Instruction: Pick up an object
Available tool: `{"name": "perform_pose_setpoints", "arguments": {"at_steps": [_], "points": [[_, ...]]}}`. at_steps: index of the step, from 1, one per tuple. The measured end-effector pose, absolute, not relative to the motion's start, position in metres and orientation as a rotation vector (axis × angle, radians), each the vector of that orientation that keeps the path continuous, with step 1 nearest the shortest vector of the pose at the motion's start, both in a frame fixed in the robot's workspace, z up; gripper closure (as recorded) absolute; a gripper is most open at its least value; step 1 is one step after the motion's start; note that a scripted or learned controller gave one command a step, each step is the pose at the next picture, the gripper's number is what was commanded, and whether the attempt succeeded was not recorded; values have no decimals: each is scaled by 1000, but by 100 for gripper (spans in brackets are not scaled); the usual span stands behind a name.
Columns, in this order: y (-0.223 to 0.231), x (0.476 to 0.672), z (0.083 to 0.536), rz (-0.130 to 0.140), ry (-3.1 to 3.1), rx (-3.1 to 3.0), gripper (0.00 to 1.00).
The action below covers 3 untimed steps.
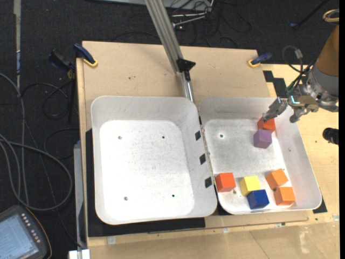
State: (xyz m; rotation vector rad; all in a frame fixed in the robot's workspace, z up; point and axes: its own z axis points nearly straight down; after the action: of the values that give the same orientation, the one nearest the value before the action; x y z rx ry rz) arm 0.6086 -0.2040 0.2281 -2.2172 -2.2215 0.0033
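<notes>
Along the near rim of the right bin (pixel 307 161) a cluster of cubes lies where the shallow floor slopes into the wall: a blue cube (pixel 258 198) nearest, touching a yellow cube (pixel 249 185) just behind it, with an orange cube (pixel 225 181) to their left and two more to their right, one orange cube (pixel 284 196) near the rim and another orange cube (pixel 277 177) just beyond it. They sit loosely bunched, as loose pieces do when they settle against a bin's edge, and none of them is being approached. Farther in, toward the middle right of the same bin, a purple cube (pixel 262 138) rests on the floor, touching or nearly touching a red-orange cube (pixel 266 124) just beyond it. That red-orange cube looks to be the pick target, since the gripper (pixel 285 108) hangs just above and to the right of it, its dark fingers pointing down at a slant toward the cube's far side. The fingers appear spread, with a gap between the two dark tips, and nothing is pinched between them; the cube sits on the bin floor. The purple neighbour crowds the near side, which may explain the approach from the far right. The left bin (pixel 102 144) lies beside it, separated by the shared middle rims. Beyond both bins a metal pole (pixel 164 28) slants across the bench (pixel 135 69).
</notes>
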Motion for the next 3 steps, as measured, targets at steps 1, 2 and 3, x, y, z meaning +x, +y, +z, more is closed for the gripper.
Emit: {"name": "perform_pose_setpoints", "arguments": {"at_steps": [1,2,3], "points": [[-204,610,231,1,-2226,-2218,0],[-206,609,187,4,-2220,-2220,0],[-204,609,144,4,-2220,-2219,0]]}}
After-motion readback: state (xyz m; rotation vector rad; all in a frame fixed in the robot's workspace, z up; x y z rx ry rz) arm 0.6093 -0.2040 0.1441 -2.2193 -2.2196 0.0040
